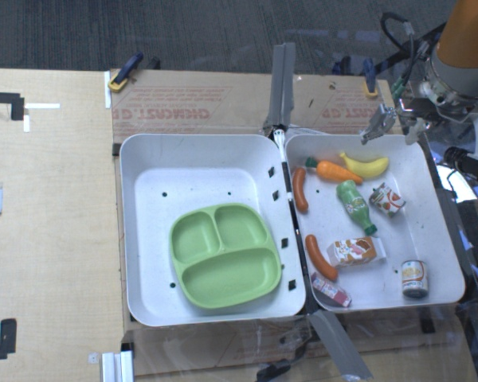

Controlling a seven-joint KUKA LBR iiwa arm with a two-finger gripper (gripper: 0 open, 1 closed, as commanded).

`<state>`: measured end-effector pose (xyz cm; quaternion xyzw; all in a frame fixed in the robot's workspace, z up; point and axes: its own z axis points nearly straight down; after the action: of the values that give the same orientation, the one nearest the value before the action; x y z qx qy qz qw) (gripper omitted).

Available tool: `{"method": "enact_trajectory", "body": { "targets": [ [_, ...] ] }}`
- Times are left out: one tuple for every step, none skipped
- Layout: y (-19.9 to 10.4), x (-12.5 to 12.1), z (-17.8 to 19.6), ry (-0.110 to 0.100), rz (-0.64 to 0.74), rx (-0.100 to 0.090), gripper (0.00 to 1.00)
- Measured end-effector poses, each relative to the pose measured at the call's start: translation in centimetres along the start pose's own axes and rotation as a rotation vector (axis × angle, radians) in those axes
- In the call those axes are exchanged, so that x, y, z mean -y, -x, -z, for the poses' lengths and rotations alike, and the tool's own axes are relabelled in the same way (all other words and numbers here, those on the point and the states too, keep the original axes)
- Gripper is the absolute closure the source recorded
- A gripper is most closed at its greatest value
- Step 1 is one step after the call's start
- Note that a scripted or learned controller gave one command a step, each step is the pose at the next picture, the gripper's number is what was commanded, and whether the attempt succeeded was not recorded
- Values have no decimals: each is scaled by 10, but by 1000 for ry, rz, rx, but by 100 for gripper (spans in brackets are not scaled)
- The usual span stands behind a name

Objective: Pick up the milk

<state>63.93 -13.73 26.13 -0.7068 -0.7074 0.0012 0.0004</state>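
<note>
Pale wood bench (48, 237) carries two glossy white bins. At the left bin (143, 173), a green divided plate (223, 255) lies flat. In the right bin (442, 213), the small boxy milk carton (387, 200) sits right of the green bottle (355, 205), near the curved banana (365, 165). The gripper (392, 122) hovers at the far rim, released, grasping nothing.
</note>
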Motion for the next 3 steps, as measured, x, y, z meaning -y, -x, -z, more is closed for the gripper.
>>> {"method": "enact_trajectory", "body": {
  "targets": [
    [0, 62, -88, -2, 28, -1, 0],
    [-17, 128, -170, 0, 117, -1, 0],
    [-16, 128, -162, 0, 112, -1, 100]
  ]
}}
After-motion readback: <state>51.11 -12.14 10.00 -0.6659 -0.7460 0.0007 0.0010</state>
